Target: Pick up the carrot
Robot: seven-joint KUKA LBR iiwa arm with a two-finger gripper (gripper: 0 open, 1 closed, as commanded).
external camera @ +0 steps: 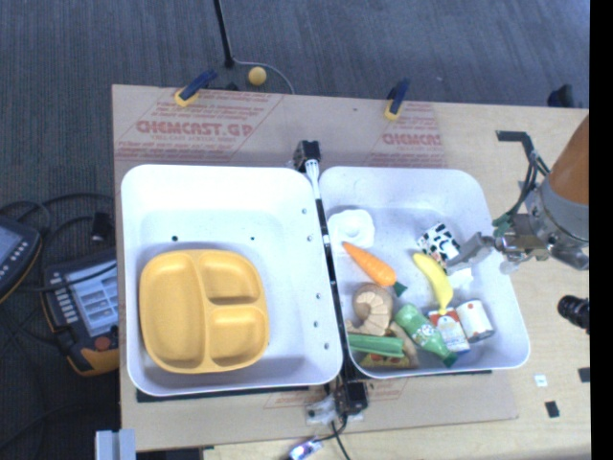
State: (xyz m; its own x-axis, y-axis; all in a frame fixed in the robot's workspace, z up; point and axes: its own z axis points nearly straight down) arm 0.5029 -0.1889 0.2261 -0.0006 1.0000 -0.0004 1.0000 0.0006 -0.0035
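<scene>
Orange and tapering, the single carrot (pixel 371 264) lies on its side in the right bin (pixel 498 209), slanted with its green tip toward the banana (pixel 434 278). It sits well to the left of the gripper (pixel 476 247), with the banana and a black-and-white spotted toy (pixel 436 241) lying between them. The fingers reach in from the bin's right rim with nothing visible between them, though whether they are spread or closed cannot be told at this size. Toy food is heaped loosely in that one bin, probably so the arm has clutter to sort through. Counted: one carrot, one banana, one white egg-like piece (pixel 351 225), one small can (pixel 475 319). Far left of the fingers, the left bin (pixel 163 199) holds one yellow divided tray (pixel 202 308).
</scene>
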